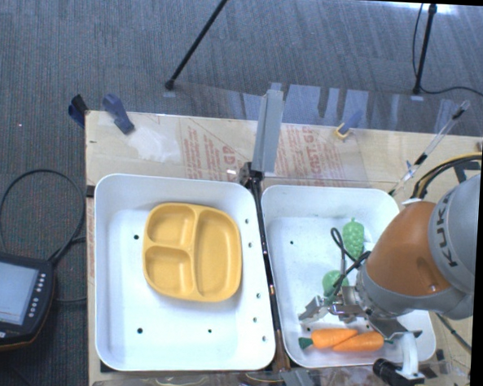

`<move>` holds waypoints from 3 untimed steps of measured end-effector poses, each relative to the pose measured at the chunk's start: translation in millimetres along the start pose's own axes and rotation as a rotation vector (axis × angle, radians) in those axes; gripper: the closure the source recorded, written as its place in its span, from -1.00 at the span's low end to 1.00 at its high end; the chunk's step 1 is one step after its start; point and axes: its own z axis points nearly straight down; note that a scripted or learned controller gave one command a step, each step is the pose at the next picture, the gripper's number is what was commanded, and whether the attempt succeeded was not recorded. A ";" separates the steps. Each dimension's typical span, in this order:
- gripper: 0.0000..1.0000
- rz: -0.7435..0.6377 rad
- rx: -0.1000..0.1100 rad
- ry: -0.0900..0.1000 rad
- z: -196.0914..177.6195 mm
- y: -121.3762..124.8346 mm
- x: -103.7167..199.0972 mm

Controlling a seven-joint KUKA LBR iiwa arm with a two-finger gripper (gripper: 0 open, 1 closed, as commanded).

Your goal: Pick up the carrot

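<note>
Jaws hidden under the wrist, gripper (338, 310) just above carrot (347, 341)

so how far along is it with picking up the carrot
Done: the arm has reached into the right bin, with the gripper low beside the carrot. In hand: nothing visibly held; the carrot lies on the bin floor. Left: grasp and lift it.
</note>
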 end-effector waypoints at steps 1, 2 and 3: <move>-1.00 -0.043 -0.011 -0.004 -67.6 11.7 -76.8; -1.00 -0.014 0.000 0.000 -50.3 -0.5 -29.1; -1.00 0.007 0.001 0.000 -20.6 -0.5 -4.8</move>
